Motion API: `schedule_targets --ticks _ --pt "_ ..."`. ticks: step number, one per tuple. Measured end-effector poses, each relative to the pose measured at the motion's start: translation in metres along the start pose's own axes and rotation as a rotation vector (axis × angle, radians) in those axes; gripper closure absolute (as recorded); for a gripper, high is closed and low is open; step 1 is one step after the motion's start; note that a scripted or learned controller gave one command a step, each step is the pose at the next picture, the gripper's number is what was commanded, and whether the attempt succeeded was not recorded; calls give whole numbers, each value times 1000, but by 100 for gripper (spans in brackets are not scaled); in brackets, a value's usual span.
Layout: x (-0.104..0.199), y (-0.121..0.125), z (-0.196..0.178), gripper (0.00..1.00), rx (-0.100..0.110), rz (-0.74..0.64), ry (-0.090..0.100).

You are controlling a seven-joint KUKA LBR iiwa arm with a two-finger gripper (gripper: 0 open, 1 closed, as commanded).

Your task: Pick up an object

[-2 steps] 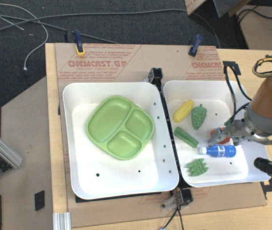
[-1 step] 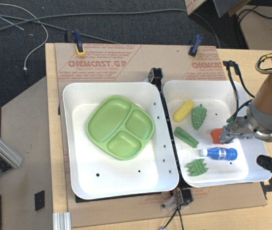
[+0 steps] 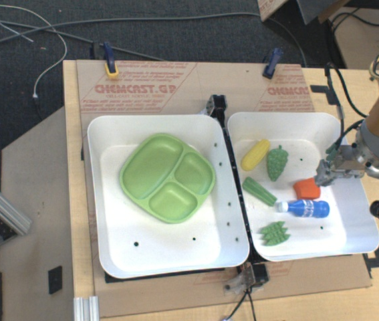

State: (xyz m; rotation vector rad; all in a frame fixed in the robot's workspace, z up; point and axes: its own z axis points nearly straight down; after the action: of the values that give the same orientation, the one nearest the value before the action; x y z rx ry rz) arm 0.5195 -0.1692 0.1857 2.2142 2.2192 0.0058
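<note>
- Camera view: 2 shallow white bins sit side by side on a cardboard-covered bench; the left white bin (image 3: 102,199) holds a light-green plastic divided plate (image 3: 168,177) with 3 compartments, lying flat and turned at a slant.
- The right white bin (image 3: 359,236) holds 6 small items. A yellow toy corn cob (image 3: 255,154) lies near the upper left, long axis running from lower left to upper right.
- Just beside it, a green knobbly toy fruit (image 3: 277,162) points its narrow end downward.
- A green toy stick-shaped vegetable (image 3: 259,192) lies on a diagonal, upper left to lower right, near the divider between the bins.
- A small blue plastic bottle with a white cap (image 3: 305,208) lies on its side, long axis almost level, cap pointing left toward the stick's lower end.
- A small orange block-like object (image 3: 307,189) sits just above the bottle, touching or nearly touching it.
- A green leafy toy piece (image 3: 274,233) lies toward the bin's near edge, apart from the rest.
- The 2-finger gripper (image 3: 327,173) hangs low over the right bin, just right of the orange object's upper edge; whether it touches it cannot be told, and its grip state cannot be told either.
- The grey arm (image 3: 376,149) with its orange band reaches in from the right, wrist bent down toward the bin.
</note>
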Motion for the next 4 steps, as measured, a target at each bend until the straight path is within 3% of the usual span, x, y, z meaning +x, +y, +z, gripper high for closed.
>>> schedule_targets --ticks 1,2,4 --pt "0 1 -24 100 3 0 1" --pt "52 19 -17 100 6 -4 4" --pt "155 55 -38 100 5 -4 4"
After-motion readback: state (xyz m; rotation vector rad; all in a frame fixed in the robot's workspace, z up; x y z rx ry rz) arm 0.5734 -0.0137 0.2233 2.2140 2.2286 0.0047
